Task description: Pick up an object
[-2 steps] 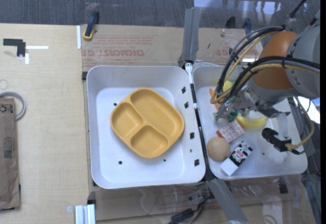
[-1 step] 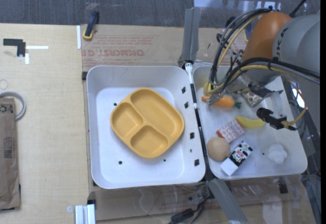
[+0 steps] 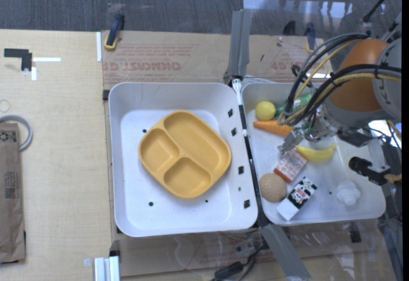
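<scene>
The right bin point(image 3: 367, 209) holds several small things. At its back left lie a yellow lemon point(image 3: 265, 110) and an orange carrot point(image 3: 273, 126). A banana point(image 3: 317, 152) sits in the middle, partly under the arm. In front of it are a red-and-white packet point(image 3: 291, 165), a round brown ball point(image 3: 273, 187) and a small cow-print carton point(image 3: 298, 197). A white lump point(image 3: 348, 194) rests at the right. My gripper point(image 3: 296, 138) hangs low over the bin's middle, between the carrot and the banana, just above the packet.
The left bin point(image 3: 128, 209) holds a yellow divided plate point(image 3: 185, 154). The grey arm with its orange band point(image 3: 361, 75) and black cables crosses the right bin's back right. A brown paper bag point(image 3: 9, 190) lies on the bench at far left.
</scene>
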Action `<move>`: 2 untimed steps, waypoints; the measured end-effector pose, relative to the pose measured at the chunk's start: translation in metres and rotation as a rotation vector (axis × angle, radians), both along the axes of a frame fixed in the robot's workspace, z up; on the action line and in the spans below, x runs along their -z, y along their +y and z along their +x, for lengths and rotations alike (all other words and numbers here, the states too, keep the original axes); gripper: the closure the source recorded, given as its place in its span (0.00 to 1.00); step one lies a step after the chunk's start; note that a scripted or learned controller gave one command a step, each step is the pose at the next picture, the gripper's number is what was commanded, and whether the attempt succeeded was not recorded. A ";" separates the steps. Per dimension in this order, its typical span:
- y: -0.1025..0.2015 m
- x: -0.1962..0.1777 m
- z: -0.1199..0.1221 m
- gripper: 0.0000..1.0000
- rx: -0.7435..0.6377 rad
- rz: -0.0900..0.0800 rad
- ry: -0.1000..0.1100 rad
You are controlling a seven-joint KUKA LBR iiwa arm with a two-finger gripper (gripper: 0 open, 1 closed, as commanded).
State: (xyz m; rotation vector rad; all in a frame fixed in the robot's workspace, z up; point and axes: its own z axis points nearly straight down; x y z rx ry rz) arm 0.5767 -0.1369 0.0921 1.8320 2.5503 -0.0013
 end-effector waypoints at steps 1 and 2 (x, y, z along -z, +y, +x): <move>-0.014 0.002 0.069 0.00 0.454 0.004 0.008; -0.033 0.001 0.003 0.00 0.477 0.000 0.002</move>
